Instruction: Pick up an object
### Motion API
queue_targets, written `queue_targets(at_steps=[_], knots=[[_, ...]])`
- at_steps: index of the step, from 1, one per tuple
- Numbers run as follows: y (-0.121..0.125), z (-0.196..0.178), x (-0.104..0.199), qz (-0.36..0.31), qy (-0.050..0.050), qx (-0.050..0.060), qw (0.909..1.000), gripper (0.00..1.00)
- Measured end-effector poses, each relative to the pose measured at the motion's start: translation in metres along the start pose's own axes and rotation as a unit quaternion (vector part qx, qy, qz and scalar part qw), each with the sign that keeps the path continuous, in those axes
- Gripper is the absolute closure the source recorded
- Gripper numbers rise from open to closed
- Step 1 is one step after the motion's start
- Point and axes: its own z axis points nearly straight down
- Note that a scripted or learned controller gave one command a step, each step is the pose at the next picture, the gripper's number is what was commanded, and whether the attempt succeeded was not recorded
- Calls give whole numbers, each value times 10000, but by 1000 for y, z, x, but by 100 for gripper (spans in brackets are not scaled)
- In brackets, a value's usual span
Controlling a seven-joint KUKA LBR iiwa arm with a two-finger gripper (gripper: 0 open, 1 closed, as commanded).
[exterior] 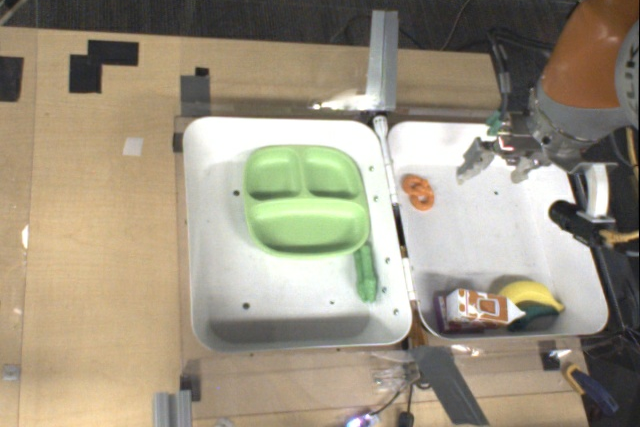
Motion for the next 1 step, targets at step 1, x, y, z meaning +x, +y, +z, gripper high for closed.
queue_targets(at_steps=[1], knots=[[2, -10, 1, -19, 3, -15, 10000, 100]])
